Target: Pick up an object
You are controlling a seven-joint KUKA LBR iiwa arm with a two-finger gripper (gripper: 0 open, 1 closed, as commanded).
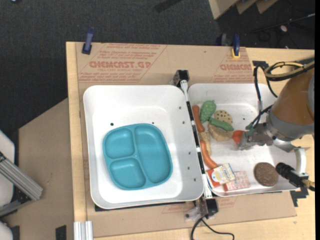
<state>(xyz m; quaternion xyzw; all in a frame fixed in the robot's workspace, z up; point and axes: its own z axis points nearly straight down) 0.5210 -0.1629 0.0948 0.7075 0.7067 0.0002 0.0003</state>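
gripper is lowered in the right bin beside a small red piece, jaw state cannot be told from this slant, possibly touching it; descent should be centred over the piece, clear of the cookie-like item.

The grey arm with its orange band ran off the right edge. Its gripper blurred against the right white bin, covering part of a small red object.
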